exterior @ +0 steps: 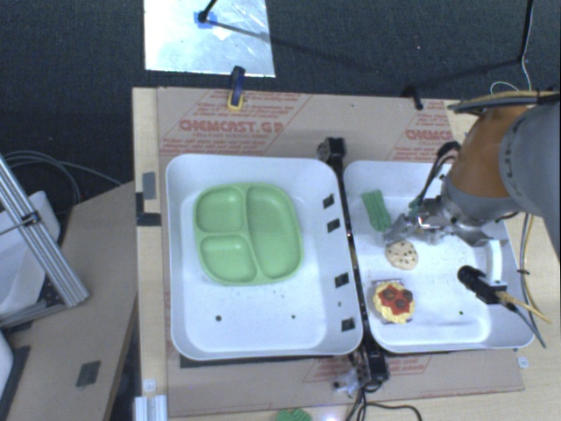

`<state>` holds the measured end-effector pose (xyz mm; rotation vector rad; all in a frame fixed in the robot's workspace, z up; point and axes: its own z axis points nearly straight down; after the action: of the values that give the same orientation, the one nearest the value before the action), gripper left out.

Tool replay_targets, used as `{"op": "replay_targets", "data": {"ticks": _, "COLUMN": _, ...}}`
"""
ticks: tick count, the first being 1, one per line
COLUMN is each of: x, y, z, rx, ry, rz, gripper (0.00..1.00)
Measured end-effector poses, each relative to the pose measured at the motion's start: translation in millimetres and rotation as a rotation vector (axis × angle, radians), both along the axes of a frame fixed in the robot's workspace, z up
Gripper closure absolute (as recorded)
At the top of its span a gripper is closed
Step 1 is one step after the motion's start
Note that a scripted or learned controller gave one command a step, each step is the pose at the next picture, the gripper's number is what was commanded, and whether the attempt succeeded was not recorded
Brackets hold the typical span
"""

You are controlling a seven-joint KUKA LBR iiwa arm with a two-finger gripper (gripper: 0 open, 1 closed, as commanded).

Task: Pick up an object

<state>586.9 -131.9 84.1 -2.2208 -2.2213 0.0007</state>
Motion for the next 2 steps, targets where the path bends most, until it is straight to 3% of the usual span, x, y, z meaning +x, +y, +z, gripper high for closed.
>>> {"op": "replay_targets", "data": {"ticks": 1, "x": 2.0, "y": -0.3, "z": 11.3, "rx": 0.000, "ry": -0.004, "rz": 0.001, "gripper": 1.00}}
{"op": "replay_targets", "data": {"ticks": 2, "x": 1.9, "y": -0.3, "z": 11.0, "rx": 0.000, "ry": -0.004, "rz": 0.001, "gripper": 0.00}}
